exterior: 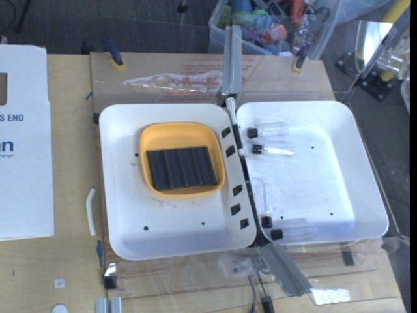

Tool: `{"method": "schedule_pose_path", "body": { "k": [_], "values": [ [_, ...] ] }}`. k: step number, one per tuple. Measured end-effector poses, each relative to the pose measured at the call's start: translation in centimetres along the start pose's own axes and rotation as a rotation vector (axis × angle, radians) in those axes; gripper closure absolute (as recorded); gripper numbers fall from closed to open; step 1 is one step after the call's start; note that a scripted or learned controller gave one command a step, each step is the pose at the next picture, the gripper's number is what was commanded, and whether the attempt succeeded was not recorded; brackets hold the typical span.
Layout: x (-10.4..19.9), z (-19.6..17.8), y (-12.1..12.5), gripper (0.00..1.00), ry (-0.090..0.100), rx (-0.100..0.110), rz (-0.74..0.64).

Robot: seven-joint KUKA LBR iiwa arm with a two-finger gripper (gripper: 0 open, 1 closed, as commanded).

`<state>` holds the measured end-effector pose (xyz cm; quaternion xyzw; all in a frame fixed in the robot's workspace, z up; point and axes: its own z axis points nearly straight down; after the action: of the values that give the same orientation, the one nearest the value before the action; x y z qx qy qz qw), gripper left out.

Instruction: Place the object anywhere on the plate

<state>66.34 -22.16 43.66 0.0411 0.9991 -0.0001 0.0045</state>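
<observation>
A yellow, rounded-square plate [179,131] sits in the upper middle of the left white bin [130,230]. A black ribbed rectangular object [181,168] lies flat on the plate and covers most of its floor, with its lower edge near the plate's front rim. The right white bin [339,188] holds several clear vials with black caps: two near its upper left [268,132] [273,150], one along the left wall [263,204] and one at the front left corner [294,229].
Black clips [234,175] line the ridge where the two bins meet. A white cardboard box [23,142] lies on the bench at left. A clear tub of colourful toys [277,12] stands behind the bins. Metal brackets [283,272] stick out at the front.
</observation>
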Motion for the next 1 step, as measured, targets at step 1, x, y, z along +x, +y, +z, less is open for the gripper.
{"method": "schedule_pose_path", "body": {
  "k": [1],
  "values": [
    [-0.19, -0.01, 0.01, 1.00, -0.001, -0.001, -0.324]
  ]
}}
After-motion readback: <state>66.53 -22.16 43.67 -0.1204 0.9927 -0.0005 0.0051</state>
